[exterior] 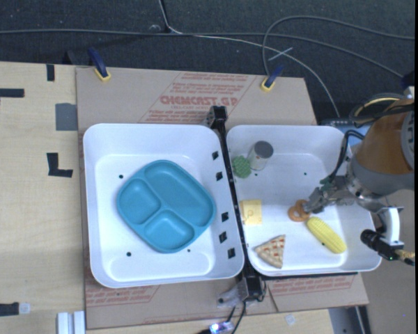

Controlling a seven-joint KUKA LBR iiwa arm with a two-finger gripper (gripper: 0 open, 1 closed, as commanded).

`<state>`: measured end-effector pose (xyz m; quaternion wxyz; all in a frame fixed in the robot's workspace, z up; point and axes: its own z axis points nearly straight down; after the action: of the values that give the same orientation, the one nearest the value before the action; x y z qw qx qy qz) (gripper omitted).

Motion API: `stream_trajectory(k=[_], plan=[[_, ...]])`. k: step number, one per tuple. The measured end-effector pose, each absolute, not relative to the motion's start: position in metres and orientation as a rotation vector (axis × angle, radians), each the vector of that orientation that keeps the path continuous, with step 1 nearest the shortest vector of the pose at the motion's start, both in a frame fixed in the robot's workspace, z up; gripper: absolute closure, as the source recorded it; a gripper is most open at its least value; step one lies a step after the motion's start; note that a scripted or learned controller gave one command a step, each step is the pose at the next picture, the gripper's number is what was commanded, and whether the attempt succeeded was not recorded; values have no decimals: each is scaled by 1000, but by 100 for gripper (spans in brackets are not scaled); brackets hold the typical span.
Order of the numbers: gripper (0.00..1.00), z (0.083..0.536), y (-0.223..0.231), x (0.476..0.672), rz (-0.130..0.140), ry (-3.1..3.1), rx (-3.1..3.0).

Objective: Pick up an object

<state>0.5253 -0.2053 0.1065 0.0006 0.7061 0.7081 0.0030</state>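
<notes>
Nearest me, the right bin [292, 266] held a pizza slice [272, 250], a corn cob [326, 234] and a yellow cheese square [251, 212]. The gripper [311, 204] hung low over a small orange ring [299, 213], seemingly touching it; whether it was open or closed I could not tell. Farther back stood a grey-capped bottle [260, 153] beside a green piece [241, 166]. The left bin [101, 141] carried a blue divided plate [166, 205]. Beyond, red print on the cardboard [195, 96] read "CHEMCAST GP".
</notes>
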Motion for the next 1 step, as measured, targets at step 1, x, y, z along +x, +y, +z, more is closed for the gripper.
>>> stream_trajectory(k=[1], plan=[[100, 158, -204, 537, 3, 2221, 2216]])
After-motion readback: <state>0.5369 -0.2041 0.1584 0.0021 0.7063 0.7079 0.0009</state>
